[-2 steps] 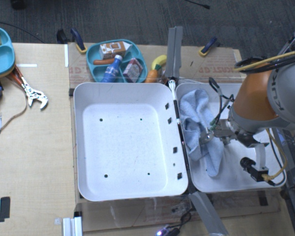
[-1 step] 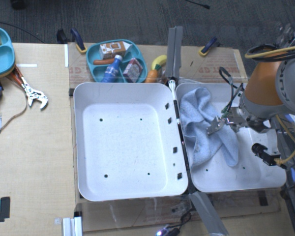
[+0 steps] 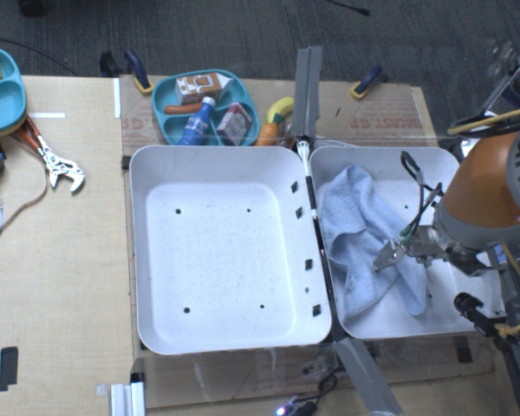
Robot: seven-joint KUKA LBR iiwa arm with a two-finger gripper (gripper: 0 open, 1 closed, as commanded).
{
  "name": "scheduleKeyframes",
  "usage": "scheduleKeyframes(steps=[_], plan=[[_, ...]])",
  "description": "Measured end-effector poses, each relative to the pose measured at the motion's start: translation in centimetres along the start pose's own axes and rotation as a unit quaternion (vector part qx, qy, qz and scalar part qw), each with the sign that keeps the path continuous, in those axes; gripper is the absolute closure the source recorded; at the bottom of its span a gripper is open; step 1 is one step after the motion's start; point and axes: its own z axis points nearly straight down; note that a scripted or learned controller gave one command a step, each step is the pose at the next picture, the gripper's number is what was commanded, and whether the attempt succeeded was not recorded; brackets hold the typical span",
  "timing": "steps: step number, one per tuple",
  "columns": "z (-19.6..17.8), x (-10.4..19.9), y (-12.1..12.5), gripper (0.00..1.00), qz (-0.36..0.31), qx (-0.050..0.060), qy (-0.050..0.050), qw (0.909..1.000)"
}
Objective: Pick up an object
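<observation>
The bench (image 3: 61,276) carries two white bins side by side. The left bin (image 3: 156,232) takes up the middle of the view; the right bin (image 3: 442,315) holds the only candidate for the pick, a light blue towel (image 3: 355,224), crumpled and spread from that bin's far left corner down towards its near edge.

The arm (image 3: 490,189), with its orange band, reaches in over the right bin's right side. Its gripper (image 3: 392,256) sits low at the towel's right-hand fold, about halfway along the bin. The step in hand looks like the approach or the grasp itself on the cloth. Whether the gripper is parted or closed, I cannot tell, and no fold is clearly pinched. The next move probably calls for a firm close on a raised ridge of cloth, then a straight lift high enough to clear the bin wall.

Along the bench's far edge lies a teal tray (image 3: 169,115) of small items, with a blue bottle (image 3: 195,121) in it and a banana (image 3: 279,111) just beside it. A wrench (image 3: 59,167) lies near the left edge. None of these obstruct; the bin's right wall and a loose dark cable (image 3: 416,176) near the gripper are the likelier snags.
</observation>
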Motion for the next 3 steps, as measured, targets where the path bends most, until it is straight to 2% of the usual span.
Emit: scheduleKeyframes(steps=[1, 2, 3], plan=[[0.0, 3.3, 4.7, 0.00, -0.009, 0.000, 0.000, 1.0000], [0.0, 3.9, 9.2, 0.00, -0.029, 0.000, -0.001, 0.9996], [-3.9, -1.9, 9.7, 0.00, 0.027, -0.001, -0.001, 0.9996]])
